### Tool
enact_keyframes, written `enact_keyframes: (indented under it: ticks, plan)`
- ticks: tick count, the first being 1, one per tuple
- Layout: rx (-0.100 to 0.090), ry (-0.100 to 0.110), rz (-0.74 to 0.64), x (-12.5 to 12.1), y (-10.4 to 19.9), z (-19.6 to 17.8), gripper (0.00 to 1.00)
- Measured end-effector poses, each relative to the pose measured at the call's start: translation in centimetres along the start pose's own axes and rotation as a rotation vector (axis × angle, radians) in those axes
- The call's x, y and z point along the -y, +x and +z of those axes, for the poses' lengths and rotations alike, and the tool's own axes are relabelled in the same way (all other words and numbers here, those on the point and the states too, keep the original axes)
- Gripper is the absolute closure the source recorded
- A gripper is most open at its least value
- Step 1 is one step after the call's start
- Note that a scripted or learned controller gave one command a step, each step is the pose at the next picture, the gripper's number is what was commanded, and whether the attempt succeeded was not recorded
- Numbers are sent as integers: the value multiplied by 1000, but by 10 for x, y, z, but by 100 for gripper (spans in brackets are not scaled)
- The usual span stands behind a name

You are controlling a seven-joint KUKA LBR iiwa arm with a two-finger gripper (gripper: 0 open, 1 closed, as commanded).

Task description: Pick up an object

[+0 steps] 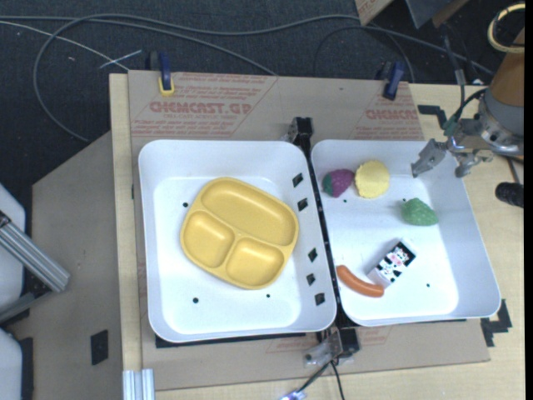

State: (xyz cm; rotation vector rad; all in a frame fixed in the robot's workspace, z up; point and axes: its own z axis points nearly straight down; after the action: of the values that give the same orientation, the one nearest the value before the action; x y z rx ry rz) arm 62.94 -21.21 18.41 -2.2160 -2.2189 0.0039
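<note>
The right bin (466,248) holds several small items: a purple-and-green piece (338,182), a yellow round object (372,179), a green lump (419,212), a black-and-white patterned block (393,262) and an orange sausage (360,281). My gripper (444,161) hovers at the bin's far right corner, above and right of the green lump, open, nothing between its fingers. The arm comes in from the right edge.
The left bin (158,248) carries a yellow divided plate (239,232). A black divider with clips runs between the bins. Blue clamps (166,77) hold the cardboard backing at the far edge. Cables lie on the dark floor behind.
</note>
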Motion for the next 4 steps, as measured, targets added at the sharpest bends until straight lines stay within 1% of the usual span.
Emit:
enact_keyframes:
  ticks: [1,2,3,4]
  plan:
    - [-1,1,0,2,9,58,0]
    - [2,-7,-1,0,9,43,100]
    - [5,-14,0,-8,6,-20,100]
    - [3,-9,0,-9,6,-28,100]
